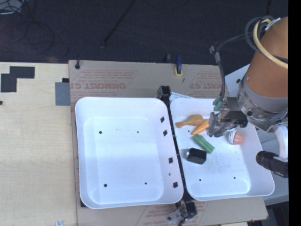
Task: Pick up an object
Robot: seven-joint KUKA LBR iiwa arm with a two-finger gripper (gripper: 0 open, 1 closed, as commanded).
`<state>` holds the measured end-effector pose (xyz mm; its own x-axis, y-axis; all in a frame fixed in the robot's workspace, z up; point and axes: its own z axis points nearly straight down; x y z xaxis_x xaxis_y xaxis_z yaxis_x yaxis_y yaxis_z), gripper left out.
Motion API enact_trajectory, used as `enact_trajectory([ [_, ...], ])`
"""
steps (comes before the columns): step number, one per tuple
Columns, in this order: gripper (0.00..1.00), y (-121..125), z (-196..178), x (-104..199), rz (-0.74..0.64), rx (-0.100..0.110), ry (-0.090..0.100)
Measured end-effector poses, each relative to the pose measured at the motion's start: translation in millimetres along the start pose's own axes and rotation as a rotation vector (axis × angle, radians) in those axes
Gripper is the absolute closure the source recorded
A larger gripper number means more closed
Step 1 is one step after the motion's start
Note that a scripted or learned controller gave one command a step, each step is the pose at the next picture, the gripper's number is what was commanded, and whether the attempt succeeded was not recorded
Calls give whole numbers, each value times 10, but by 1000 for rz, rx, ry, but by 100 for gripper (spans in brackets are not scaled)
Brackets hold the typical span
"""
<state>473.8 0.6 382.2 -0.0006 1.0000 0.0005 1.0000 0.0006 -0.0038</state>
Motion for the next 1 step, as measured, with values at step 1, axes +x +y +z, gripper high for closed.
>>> enact_trajectory([
  [1, 100, 481, -746, -339, 3, -11, -3],
])
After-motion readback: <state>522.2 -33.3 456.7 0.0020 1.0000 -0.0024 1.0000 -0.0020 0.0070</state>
